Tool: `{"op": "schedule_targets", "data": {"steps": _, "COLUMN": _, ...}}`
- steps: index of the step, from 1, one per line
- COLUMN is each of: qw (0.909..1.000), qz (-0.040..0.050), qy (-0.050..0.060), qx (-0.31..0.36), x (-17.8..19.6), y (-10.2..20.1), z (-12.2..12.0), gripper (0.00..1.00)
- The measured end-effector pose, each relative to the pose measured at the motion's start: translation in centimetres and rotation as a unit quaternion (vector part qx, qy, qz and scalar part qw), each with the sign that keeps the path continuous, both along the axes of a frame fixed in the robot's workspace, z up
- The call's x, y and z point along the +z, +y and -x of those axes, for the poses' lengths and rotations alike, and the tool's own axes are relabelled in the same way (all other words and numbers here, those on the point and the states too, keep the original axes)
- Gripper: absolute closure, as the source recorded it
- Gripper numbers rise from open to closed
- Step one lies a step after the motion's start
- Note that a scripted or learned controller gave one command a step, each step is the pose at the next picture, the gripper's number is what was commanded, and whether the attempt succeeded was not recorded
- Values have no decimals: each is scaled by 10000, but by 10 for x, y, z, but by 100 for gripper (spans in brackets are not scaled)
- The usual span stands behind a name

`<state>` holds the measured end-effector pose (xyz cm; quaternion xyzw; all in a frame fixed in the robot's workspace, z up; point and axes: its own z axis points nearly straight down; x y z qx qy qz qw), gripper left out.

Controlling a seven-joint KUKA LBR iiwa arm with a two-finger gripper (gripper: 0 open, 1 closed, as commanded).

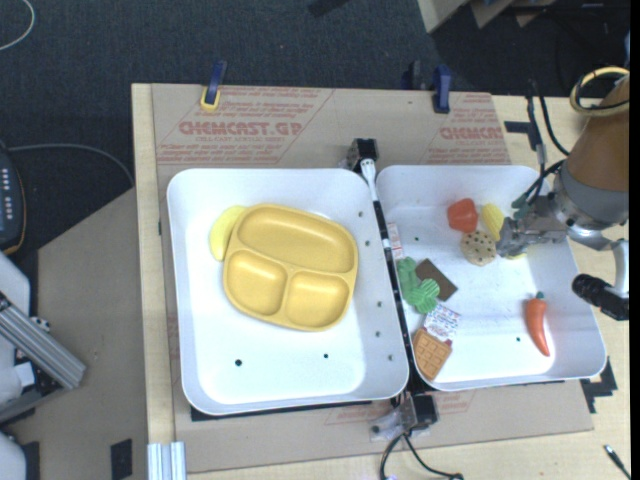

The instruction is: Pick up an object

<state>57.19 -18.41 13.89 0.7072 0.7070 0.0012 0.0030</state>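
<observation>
Grey metal hangs low in the right bin (560, 363), and the gripper (512, 240) sits right among the toys at the bin's far side. From this slanted view I cannot tell whether it is spread or pinched, and nothing shows clamped in it, so call the pick not yet made.

Closest candidates: a tan dotted block (480, 248) lies just beside the gripper on the side toward the left bin (200, 268), close to touching it. A yellow piece (492, 217) sits just beyond that, and a red toy (461, 214) a little further the same way. An orange carrot (538, 325) lies nearer the camera, apart from the gripper, with clear floor around it.

Judgement on doing this well: the tan block is the obvious target, but it is crowded by the yellow and red pieces, so the descent should centre squarely over one item rather than straddle two. A straight drop, a firm close, then a slow vertical lift would keep neighbours from being dragged along. The green toy (418, 286), brown piece (437, 277) and waffle (431, 351) near the divider are well away, as is the yellow tray (290, 266) in the left bin
</observation>
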Motion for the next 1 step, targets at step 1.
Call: {"op": "schedule_targets", "data": {"steps": 1, "qw": 10000, "qz": 1, "qy": -13, "qx": 10, "x": 63, "y": 5, "z": -5, "gripper": 100}}
